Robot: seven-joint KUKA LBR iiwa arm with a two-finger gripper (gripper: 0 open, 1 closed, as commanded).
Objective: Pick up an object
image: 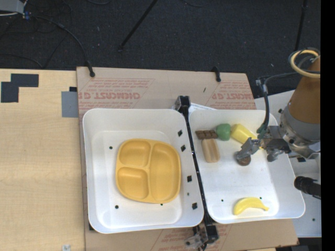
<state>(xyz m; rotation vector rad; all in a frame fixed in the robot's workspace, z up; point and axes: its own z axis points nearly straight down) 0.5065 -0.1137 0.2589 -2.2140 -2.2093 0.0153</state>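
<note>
— Two white bins sit side by side on the counter (42,156), dark floor beyond. What's in the right bin (282,205)?

— One banana (250,206) nearest, well clear of the hand (257,151). Farther back: one wooden block (210,150), one brown bar (206,134), one green ball (223,131), one yellow piece (241,133) just beside the hand.

— Left bin (99,140)?

— One yellow divided plate (148,170).

— Hand's grip?

— Can't tell.

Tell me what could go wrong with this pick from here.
The gripper sits low in the right bin, close to the yellow block and green ball; it may nudge them rather than grasp. The ball could roll off. The banana lies near the bin's front wall, an awkward reach.
</note>
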